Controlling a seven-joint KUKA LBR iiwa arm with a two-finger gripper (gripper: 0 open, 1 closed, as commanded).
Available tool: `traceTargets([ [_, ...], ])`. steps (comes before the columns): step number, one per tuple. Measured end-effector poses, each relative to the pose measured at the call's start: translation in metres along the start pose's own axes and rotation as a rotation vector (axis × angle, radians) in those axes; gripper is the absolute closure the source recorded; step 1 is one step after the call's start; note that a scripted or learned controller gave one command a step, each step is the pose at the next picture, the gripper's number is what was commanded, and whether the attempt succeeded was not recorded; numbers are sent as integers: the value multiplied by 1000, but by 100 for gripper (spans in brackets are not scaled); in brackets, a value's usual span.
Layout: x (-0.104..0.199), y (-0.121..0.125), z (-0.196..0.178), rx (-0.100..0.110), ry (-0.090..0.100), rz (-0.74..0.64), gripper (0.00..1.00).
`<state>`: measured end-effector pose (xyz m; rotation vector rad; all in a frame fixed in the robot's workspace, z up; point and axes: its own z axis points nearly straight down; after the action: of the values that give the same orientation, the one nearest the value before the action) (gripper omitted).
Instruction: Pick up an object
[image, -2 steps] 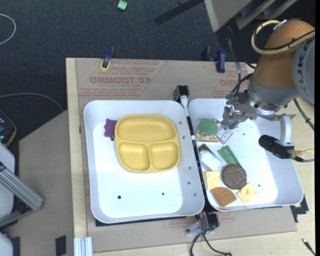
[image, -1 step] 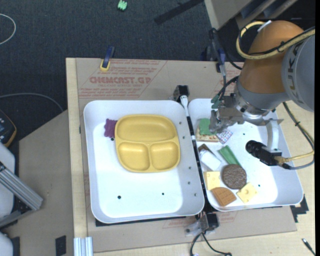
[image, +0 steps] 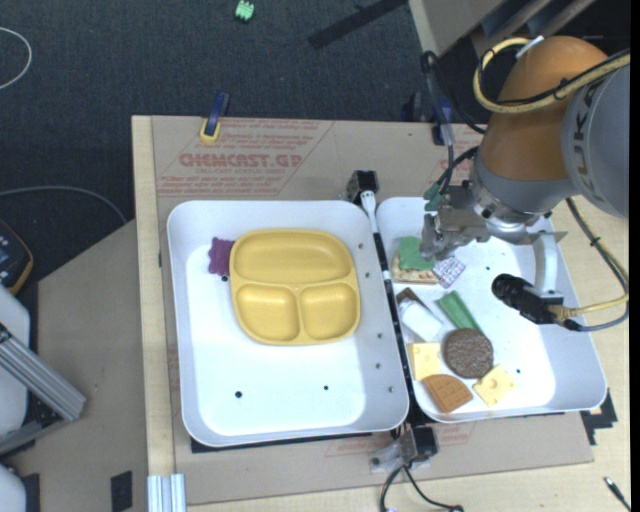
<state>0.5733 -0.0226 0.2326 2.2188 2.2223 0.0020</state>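
My gripper (image: 437, 243) hangs low over the back left part of the right bin (image: 585, 370). Right under it lie a green block (image: 410, 249) on a tan cracker-like slab (image: 410, 269) and a small checkered packet (image: 450, 270). I see nothing lifted off the bin floor. Nearer the front lie a white tube (image: 421, 318), a green stick (image: 460, 311), a round brown patty (image: 468, 352), a yellow cheese slice (image: 426, 358), a toast piece (image: 446, 391) and a holed cheese wedge (image: 495, 385).
The left bin (image: 290, 405) holds a yellow divided plate (image: 296, 284) with a purple piece (image: 219, 256) at its left edge. A black clip (image: 361, 184) sits at the back where the bins meet. The arm's orange band (image: 545, 80) looms over the right bin's back.
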Motion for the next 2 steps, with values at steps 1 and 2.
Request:
traceTargets([
  [1,-10,-5,14,5,0,3,100],
  [2,3,1,14,0,0,0,100],
])
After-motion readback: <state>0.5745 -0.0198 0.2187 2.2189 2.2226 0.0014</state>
